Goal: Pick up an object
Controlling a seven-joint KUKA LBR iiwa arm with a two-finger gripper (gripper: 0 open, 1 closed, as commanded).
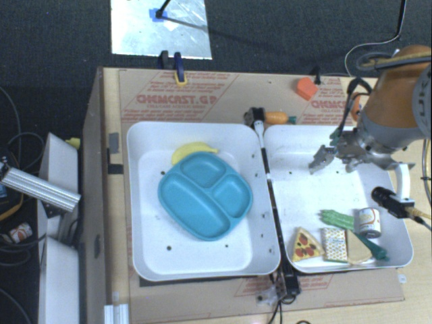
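Approach step: the grey two-finger gripper (324,159) hangs over the bare upper part of the right white bin (297,201), fingers spread and holding nothing, well apart from the triangular pizza-slice toy (307,244) near the front wall, so next it likely needs to travel forward and descend.

Right bin (297,147): middle floor bare, open from above.
Near edge: pizza slice (307,244), cracker (335,244), can (368,221) crowd it.
Left bin (145,181): blue tray (204,194) fills centre.
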